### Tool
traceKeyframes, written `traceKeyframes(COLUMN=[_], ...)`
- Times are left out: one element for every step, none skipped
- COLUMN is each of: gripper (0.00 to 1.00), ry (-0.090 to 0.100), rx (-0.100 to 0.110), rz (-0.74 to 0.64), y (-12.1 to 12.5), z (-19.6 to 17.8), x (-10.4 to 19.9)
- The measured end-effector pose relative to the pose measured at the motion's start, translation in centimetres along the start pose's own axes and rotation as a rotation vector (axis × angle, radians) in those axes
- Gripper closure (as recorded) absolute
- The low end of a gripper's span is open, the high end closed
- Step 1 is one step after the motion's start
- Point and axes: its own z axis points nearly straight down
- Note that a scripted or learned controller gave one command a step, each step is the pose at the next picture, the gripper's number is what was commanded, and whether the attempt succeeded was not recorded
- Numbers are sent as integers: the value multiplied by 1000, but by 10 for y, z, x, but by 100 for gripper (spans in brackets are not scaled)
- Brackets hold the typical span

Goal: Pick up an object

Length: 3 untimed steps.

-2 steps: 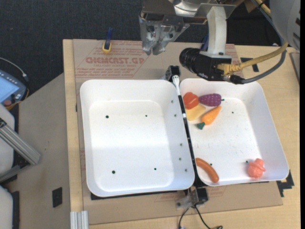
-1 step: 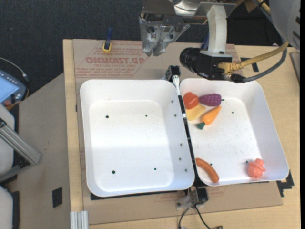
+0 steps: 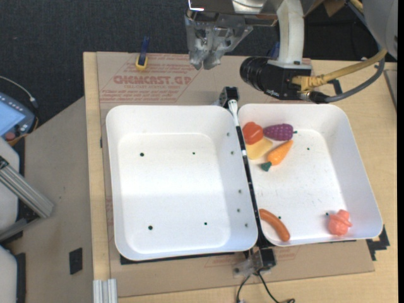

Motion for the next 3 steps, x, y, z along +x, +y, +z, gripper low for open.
traceKeyframes(gripper=[100,100,100], ry=[1,2,4], rx=[-3,-6,-10], rz=[-2,-3,-5], y=[0,1,1], z=[-11,-21,-31], x=[1,2,3])
